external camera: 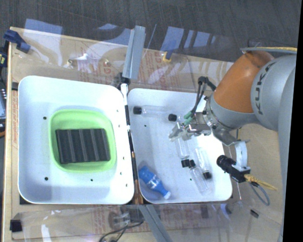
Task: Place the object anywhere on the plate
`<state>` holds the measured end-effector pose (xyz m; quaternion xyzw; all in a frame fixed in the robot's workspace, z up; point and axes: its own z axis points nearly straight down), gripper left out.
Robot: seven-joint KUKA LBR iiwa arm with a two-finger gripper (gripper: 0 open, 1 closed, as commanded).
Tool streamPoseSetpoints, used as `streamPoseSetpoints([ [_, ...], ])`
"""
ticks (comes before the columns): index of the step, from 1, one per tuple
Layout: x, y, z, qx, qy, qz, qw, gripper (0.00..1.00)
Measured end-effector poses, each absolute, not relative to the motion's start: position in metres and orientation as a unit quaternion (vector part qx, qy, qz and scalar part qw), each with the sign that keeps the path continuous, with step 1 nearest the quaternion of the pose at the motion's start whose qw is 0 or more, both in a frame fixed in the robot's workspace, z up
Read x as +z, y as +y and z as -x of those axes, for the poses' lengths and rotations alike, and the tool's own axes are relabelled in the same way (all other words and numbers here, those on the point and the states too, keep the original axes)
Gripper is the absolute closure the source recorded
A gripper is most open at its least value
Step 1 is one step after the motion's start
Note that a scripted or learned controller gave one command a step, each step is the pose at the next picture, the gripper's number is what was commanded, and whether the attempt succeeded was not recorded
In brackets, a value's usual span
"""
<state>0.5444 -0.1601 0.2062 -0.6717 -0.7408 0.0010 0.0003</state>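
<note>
- Leftmost, a white bin [25, 134] sat on the bench [68, 48], holding a green plate [84, 119] with a dark ribbed block [81, 145] lying on it.
- Next, the right bin [144, 143] held a blue bottle [153, 182] near its front left corner, well apart from the plate.
- Further right, several clear tubes with black caps [199, 166] lay scattered in that bin.
- Above them hung the hand [184, 130] of the grey arm [258, 90]; whether it was apart or together I could not tell, and nothing visibly sat in it.
</note>
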Motion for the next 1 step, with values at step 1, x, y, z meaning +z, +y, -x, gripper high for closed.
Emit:
streamPoseSetpoints([
  [1,0.2062,-0.1601,-0.5444,0.001,-0.741,0.672,0.0,0.0],
])
